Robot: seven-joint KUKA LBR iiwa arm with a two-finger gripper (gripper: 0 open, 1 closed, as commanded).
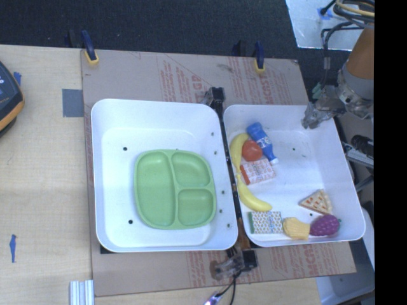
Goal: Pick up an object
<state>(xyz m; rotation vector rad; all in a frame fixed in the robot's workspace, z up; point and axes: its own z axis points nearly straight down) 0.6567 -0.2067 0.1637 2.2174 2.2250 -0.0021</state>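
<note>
The right bin (299, 164) holds a yellow banana (245, 186), a red tomato-like ball (252, 150), a blue bottle (261, 142), a red-and-white packet (259, 171), a small green patterned box (266, 222), a yellow lump (296, 228), a purple grape bunch (325, 225) and a cracker wedge (316, 202). My gripper (316, 115) hovers over the bin's far right corner, apart from all of these. Nothing shows between its tips.
The left bin (114, 126) contains a green divided plate (174, 188). Blue clamps (89, 48) hold the cardboard sheet at the back edge. A dark device (7, 100) lies at the far left of the bench.
</note>
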